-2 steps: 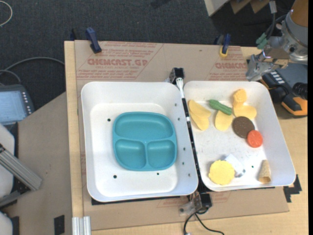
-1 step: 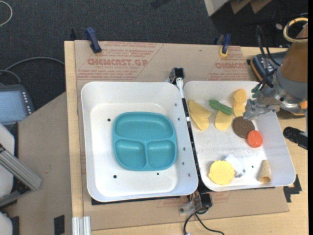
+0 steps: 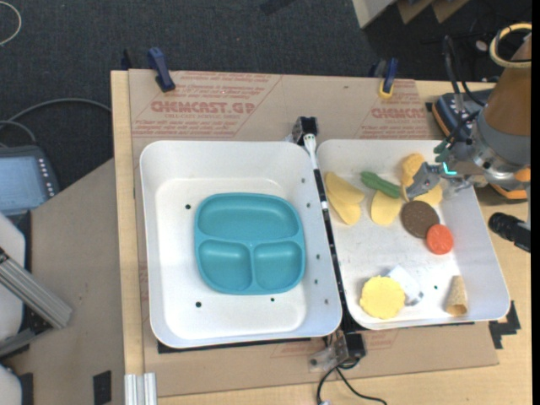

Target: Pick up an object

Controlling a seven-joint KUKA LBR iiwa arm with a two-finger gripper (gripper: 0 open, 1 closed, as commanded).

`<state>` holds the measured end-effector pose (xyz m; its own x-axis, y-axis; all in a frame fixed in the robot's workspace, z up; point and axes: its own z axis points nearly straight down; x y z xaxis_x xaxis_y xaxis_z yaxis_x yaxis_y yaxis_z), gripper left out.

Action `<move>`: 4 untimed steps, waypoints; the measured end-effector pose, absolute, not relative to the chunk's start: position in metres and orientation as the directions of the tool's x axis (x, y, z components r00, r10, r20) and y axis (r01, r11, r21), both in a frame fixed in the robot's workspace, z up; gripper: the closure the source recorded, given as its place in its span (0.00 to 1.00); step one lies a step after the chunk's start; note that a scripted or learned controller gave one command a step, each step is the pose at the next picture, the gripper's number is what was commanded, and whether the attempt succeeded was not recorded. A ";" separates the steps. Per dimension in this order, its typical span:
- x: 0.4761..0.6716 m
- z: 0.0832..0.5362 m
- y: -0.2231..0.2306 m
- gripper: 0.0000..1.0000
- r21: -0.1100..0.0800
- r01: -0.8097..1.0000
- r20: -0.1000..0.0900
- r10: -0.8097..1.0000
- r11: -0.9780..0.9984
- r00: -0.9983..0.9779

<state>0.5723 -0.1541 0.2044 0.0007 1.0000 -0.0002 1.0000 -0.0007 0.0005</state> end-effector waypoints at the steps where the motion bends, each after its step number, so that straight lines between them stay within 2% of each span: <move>1: 0.606 0.150 -0.187 0.00 0.003 1.000 -0.003 1.000 -0.001 0.001; 2: 0.637 0.139 -0.210 0.00 0.005 1.000 -0.003 1.000 0.001 -0.001; 3: 0.625 0.084 -0.219 0.00 0.000 1.000 0.012 1.000 0.003 -0.003; 4: 0.627 0.097 -0.211 1.00 -0.004 1.000 0.025 1.000 0.009 -0.009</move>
<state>0.6267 -0.2113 0.0972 -0.0085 0.9997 0.0247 1.0000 0.0086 -0.0037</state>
